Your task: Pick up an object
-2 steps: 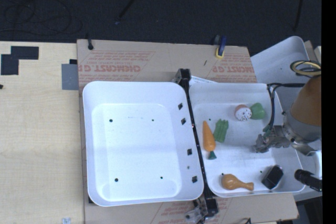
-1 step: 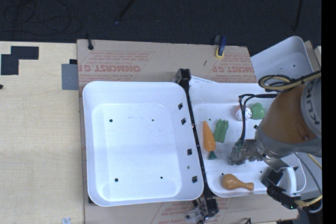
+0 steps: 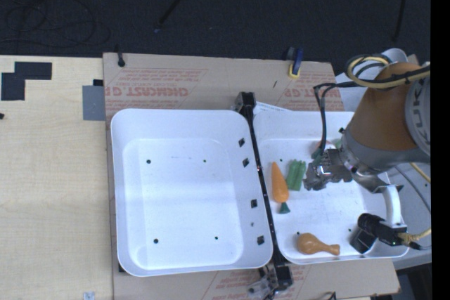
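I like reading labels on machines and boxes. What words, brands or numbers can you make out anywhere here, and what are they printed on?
"GAMECRAFT" or the like, red, upside down, partly legible: on the cardboard sheet under the bins.
A second red print, cut off and unreadable: on the same cardboard above the right bin.
More red print, too small to read: on the cardboard's near edge.
Dark letters, maybe "UK", cut off: on the arm.

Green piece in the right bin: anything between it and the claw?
Nothing visible. The claw sits right beside the green piece, on its right. The toy carrot lies against its other side, away from the claw.
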Controlling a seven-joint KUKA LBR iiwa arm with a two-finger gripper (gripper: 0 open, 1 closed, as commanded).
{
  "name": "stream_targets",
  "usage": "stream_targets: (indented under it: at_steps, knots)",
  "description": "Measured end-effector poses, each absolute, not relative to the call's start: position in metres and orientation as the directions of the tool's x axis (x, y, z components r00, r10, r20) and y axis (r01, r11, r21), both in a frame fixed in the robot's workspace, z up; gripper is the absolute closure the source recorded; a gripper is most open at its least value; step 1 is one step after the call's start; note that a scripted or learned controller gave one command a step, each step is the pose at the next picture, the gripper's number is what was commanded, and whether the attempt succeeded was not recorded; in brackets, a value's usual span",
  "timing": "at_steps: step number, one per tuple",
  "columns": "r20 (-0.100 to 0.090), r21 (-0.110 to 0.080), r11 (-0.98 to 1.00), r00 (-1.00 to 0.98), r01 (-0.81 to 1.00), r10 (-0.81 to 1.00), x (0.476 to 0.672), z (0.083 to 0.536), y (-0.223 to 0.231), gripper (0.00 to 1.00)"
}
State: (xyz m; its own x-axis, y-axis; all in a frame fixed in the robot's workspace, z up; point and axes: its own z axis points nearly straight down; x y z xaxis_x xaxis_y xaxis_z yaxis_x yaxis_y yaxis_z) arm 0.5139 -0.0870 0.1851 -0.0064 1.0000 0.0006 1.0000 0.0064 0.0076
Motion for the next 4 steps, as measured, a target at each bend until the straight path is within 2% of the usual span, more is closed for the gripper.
stream_targets:
  at_steps: [1, 2, 3, 4]
  knots:
    - [0.001, 0.002, 0.006, -0.006, 1.0, 1.0, 0.574, 0.188, -0.044, 1.0]
    - [-0.002, 0.008, 0.003, -0.003, 1.0, 1.0, 0.624, 0.256, -0.068, 1.0]
    - [0.0, 0.001, 0.005, -0.005, 1.0, 1.0, 0.645, 0.27, -0.018, 1.0]
    - [0.001, 0.001, 0.006, -0.006, 1.0, 1.0, 0.644, 0.304, 0.056, 1.0]
